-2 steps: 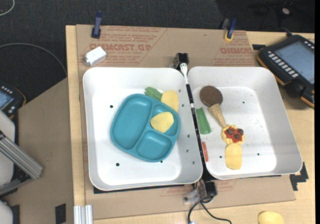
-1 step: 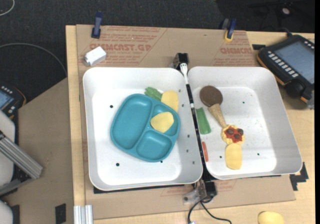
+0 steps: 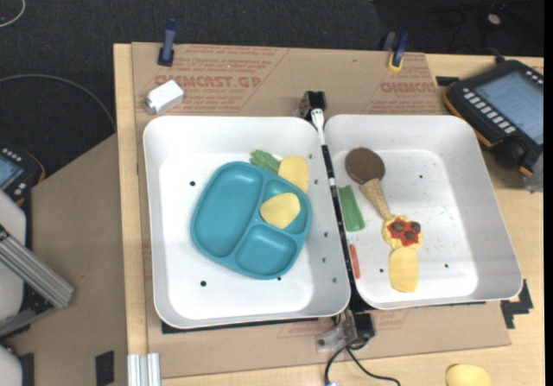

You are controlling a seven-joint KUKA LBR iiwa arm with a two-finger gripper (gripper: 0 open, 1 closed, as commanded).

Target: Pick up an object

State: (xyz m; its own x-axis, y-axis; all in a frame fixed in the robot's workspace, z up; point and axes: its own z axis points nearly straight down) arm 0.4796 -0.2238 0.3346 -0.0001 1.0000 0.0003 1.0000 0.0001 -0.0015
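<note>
Plainly, loose objects are spread over both bins, and how far the claw is opened, or what it has hold of, cannot be told.

A teal divided plate (image 3: pixel 238 220) is laid in the left bin (image 3: pixel 173 289), with a pale yellow piece (image 3: pixel 281 210) resting in its right compartment; a second yellow piece (image 3: pixel 295 171) and a green piece (image 3: pixel 264 160) are tucked against its far edge. In the right bin (image 3: pixel 484 229) a brown spoon (image 3: pixel 367 173) is laid aslant, a green strip (image 3: pixel 351 207) beside it near the left wall, a toy pizza slice (image 3: pixel 403 231) at the handle's end, and a yellow block (image 3: pixel 403 270) just below that. Both bins are borne by a cardboard-covered bench (image 3: pixel 216 73).
</note>
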